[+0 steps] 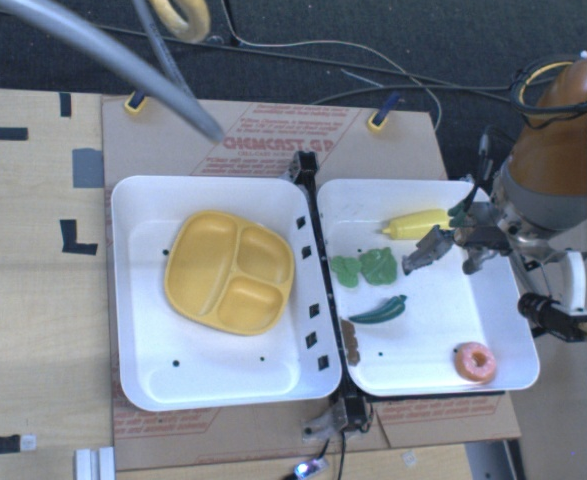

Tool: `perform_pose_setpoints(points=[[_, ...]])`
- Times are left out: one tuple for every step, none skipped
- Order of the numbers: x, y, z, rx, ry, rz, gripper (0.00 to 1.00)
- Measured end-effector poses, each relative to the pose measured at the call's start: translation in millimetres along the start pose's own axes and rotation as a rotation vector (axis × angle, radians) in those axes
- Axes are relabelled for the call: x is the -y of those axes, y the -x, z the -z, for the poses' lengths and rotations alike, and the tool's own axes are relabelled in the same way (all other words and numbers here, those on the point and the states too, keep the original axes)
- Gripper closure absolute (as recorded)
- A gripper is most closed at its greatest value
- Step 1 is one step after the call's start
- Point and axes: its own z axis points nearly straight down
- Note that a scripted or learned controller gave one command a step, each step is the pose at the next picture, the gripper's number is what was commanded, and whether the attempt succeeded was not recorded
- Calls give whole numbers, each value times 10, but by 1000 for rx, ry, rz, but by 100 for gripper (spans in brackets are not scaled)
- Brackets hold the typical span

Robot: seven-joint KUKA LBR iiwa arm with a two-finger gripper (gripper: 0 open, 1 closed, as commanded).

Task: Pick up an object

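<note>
The right bin (503, 313) holds a yellow corn-shaped piece (416, 224), a light green leafy piece (367, 267), a dark green pepper (380, 310), a pink doughnut (475, 362) and a small brown piece (351, 343). My gripper (450, 251) hangs over the right part of this bin, just right of the corn and the leafy piece. Its two dark fingers (425, 249) are spread apart with nothing between them.
The left bin (143, 278) carries a yellow divided plate (230, 271). A black divider with clips (318, 278) runs between the bins. Cables (393, 73) lie behind them on the dark surface. The arm's grey and orange body (553, 158) stands over the right bin's right edge.
</note>
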Motion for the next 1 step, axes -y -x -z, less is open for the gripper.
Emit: perform_pose_setpoints(points=[[-19,-3,58,2,12,3,0]])
